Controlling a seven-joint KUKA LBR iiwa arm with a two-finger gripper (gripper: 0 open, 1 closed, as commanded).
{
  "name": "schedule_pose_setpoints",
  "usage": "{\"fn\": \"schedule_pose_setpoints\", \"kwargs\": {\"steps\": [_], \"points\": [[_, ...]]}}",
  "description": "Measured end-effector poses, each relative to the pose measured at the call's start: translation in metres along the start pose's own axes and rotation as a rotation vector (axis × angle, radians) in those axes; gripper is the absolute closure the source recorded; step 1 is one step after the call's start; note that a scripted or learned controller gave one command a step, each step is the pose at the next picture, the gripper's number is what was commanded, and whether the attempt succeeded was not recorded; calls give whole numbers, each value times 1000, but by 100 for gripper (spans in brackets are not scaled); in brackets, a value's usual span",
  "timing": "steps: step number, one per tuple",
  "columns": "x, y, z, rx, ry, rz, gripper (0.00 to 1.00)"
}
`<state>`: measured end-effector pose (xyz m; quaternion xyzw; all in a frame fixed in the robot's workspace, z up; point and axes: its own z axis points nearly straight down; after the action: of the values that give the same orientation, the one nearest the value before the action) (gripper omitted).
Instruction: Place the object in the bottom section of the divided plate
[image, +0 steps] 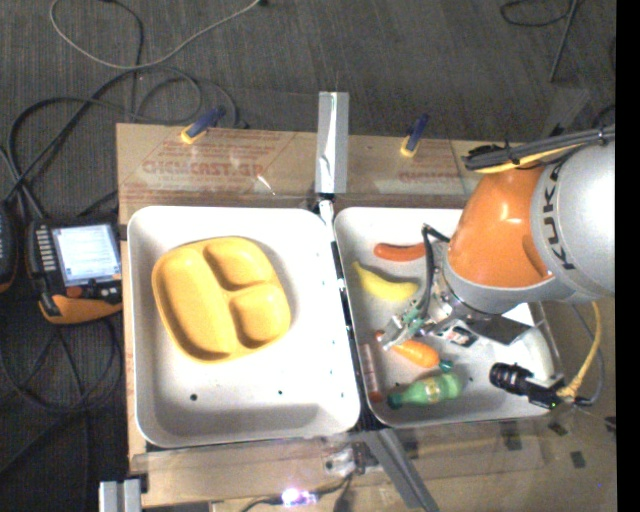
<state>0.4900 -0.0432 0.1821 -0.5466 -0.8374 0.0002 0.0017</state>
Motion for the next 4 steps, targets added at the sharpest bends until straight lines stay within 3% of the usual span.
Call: {"fn": "schedule_pose_setpoints", "kwargs": {"steps": [1,2,3,4], "points": [[60,61,0,2,-1,-44,100],[42,63,0,2,-4,-54,100],[45,23,0,3,-4,-57,100],[77,103,-99,1,-6,-95,100]]}}
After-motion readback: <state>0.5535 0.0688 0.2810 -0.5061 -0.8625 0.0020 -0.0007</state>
